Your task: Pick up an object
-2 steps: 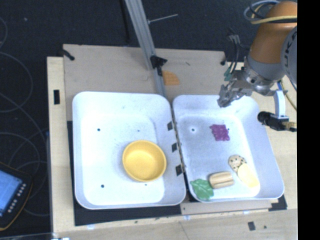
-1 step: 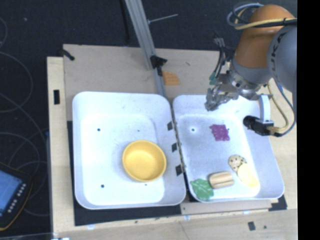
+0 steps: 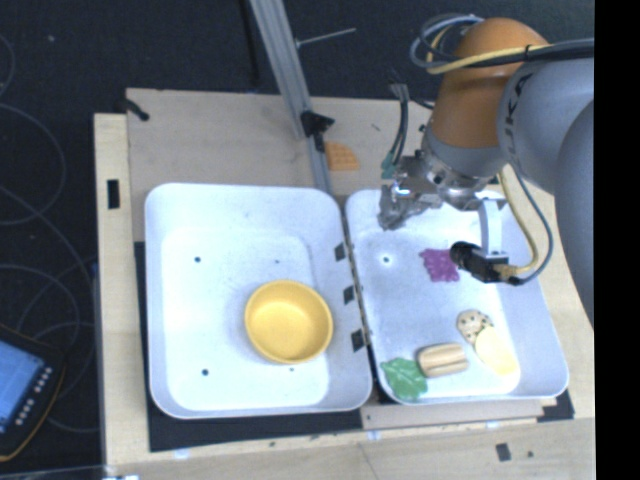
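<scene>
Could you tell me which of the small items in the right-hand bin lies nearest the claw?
The purple piece; it lies just below the claw, whereas the others cluster along the bin's near edge.

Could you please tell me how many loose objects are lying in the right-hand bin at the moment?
4. A purple piece lies mid-bin near the arm; a green piece, a tan cylinder and a pale yellow piece lie along the near edge. The arm may hide others.
</scene>
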Action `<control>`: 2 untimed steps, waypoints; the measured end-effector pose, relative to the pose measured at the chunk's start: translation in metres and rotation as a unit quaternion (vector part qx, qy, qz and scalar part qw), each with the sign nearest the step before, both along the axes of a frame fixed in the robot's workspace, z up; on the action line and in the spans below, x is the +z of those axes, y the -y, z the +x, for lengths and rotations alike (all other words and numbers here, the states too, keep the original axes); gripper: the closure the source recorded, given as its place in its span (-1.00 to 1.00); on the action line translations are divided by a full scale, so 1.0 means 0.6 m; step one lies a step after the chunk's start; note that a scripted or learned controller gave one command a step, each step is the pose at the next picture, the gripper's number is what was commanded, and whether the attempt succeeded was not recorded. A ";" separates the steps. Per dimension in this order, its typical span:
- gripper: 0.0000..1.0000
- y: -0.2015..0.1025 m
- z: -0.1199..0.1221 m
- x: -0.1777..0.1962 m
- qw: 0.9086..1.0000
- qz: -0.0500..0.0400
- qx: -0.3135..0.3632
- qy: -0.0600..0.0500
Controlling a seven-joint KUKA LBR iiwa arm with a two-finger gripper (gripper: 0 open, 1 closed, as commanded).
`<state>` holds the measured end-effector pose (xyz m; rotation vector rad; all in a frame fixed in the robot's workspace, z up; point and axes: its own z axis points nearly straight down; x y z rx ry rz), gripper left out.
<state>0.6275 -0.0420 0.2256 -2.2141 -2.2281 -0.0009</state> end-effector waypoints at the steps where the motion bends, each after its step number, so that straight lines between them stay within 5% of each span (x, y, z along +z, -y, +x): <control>1: 1.00 -0.080 -0.015 -0.007 1.000 0.000 0.000 0.000; 2: 1.00 -0.165 -0.023 0.019 1.000 0.001 0.001 0.001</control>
